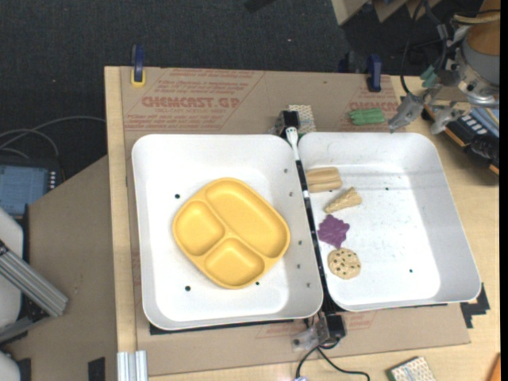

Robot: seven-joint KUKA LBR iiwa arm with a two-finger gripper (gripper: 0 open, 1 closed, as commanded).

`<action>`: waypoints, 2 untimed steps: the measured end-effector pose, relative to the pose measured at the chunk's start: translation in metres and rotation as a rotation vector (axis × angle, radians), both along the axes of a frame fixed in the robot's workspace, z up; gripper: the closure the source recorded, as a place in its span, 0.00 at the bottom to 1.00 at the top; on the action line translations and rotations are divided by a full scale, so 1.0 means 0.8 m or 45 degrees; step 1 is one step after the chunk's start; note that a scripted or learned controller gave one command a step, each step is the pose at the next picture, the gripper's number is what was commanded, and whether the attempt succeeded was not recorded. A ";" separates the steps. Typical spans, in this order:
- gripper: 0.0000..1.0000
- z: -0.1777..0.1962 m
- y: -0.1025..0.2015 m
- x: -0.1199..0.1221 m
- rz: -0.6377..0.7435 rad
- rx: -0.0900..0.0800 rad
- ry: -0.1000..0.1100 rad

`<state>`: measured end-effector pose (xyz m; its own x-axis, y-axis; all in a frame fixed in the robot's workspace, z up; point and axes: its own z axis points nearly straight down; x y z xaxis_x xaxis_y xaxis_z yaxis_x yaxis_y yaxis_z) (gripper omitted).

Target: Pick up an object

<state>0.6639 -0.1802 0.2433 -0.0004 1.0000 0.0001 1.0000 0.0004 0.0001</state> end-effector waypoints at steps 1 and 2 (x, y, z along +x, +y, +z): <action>0.00 -0.144 -0.057 -0.029 -0.006 0.002 0.011; 0.00 -0.199 -0.048 -0.079 0.004 0.013 0.001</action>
<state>0.6006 -0.2183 0.0837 -0.0036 0.9999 0.0104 1.0000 0.0037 -0.0006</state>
